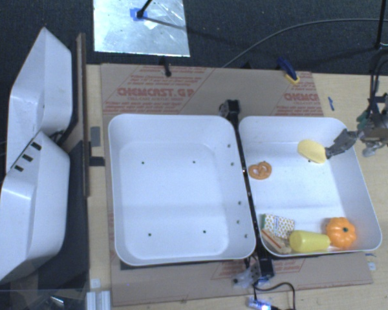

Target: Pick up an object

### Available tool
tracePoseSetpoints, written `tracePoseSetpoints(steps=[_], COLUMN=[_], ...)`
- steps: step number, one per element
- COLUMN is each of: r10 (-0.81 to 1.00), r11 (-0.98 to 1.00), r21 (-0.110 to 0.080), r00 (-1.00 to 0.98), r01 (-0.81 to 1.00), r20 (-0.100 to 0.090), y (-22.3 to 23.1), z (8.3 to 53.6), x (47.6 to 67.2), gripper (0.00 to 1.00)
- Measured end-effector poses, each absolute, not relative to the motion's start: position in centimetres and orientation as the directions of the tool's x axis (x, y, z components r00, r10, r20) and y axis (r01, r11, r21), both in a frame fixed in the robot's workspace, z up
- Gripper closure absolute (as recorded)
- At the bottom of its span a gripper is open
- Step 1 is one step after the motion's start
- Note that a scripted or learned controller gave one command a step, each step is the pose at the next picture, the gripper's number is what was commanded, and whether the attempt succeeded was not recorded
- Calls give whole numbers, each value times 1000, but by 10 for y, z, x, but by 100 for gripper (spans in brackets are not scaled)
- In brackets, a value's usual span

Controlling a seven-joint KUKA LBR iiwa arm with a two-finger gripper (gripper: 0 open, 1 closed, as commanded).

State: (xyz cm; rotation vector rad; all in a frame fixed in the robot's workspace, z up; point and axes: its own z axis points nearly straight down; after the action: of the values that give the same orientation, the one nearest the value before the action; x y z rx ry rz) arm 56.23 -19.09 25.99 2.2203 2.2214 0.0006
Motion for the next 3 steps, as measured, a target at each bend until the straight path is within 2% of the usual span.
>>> tracePoseSetpoints(steps=[1, 2, 3], r10=[1000, 1000, 1000], r11=[3, 4, 1], r21=[-1, -1, 1], r00=[-3, -4, -1], r01=[1000, 1000, 1000], r20=[1, 1, 0], y=[-176, -145, -118], z=[236, 210, 213], x=[615, 651, 591], gripper=[0, 0, 0])
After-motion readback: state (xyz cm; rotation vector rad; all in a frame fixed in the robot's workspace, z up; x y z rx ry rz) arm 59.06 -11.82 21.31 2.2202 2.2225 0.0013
